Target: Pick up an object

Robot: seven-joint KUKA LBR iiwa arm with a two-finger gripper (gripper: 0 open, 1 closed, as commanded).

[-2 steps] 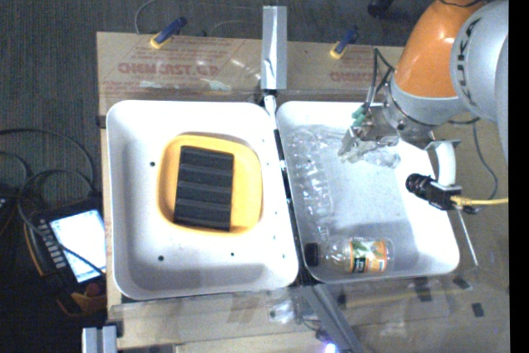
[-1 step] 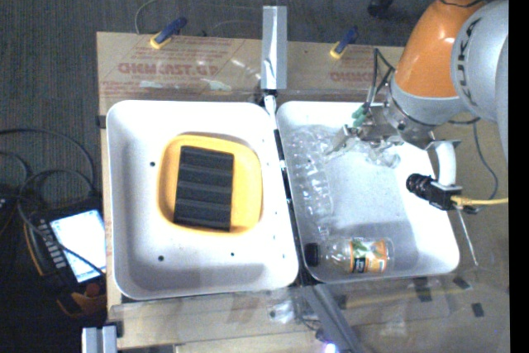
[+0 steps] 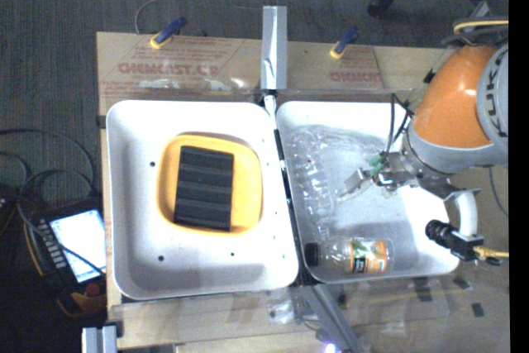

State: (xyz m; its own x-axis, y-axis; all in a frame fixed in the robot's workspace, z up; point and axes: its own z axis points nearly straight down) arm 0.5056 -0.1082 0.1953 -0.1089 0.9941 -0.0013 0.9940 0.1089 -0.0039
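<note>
A grey KUKA arm with an orange band (image 3: pixel 459 99) reaches over the right shallow white bin (image 3: pixel 411 221), its two-finger gripper (image 3: pixel 357 181) hanging low above a crumpled sheet of clear plastic wrapping (image 3: pixel 318 165). From where I stand, whether the gripper is spread or pressed together cannot be told, and nothing is seen held in it.

The likeliest target is the clear wrapping just beneath and ahead of the tip. A clear plastic bottle with an orange label and black cap (image 3: pixel 351 255) lies on its side toward the bench's front edge, apart from the gripper. Across the divider, well off from the gripper, a black ridged block (image 3: pixel 204 188) rests in a yellow rounded tray (image 3: pixel 169 178) inside the left shallow white bin (image 3: pixel 124 178).

To do this step well, the gripper should probably come straight down on a raised fold of the wrapping and close on it firmly, since thin film may slip free. The round bottle would want a grasp across its body, as it may roll.

The count: two bins, one wrapping, one bottle, one tray, one block, and two blue-and-yellow clamps (image 3: pixel 169 31) at the bench's far edge.
</note>
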